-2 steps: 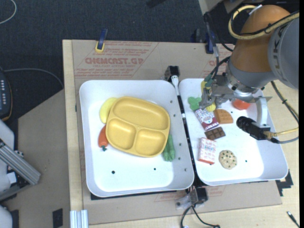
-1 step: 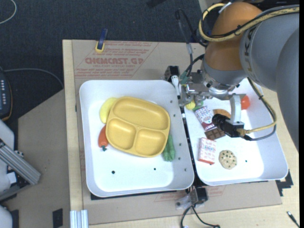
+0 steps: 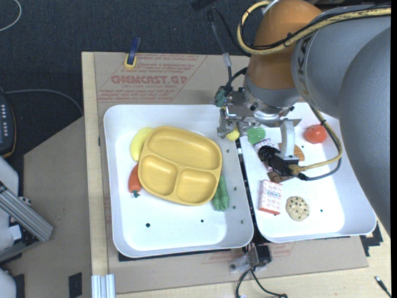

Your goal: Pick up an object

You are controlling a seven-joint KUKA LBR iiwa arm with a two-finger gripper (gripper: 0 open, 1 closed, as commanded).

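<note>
Green piece lies in the right bin, near its upper left corner, directly beneath the tool. Tool is positioned over the divide between the two bins; whether it is apart or together cannot be determined, and no object is visibly clamped. A small yellow piece sits just beside the green piece, at the bin edge.

Remaining contents of the right bin:
- red ball, near the upper rim, well apart from the green piece;
- orange piece, below and left of the red ball;
- red-and-white packet, lying flat;
- cookie, just beside the packet.

Left bin holds a yellow tray with three compartments. A yellow fruit touches its upper left rim, a red pepper its left rim, and a green vegetable its right rim.

Both bins rest on a cardboard sheet with red print, laid on the bench.
</note>
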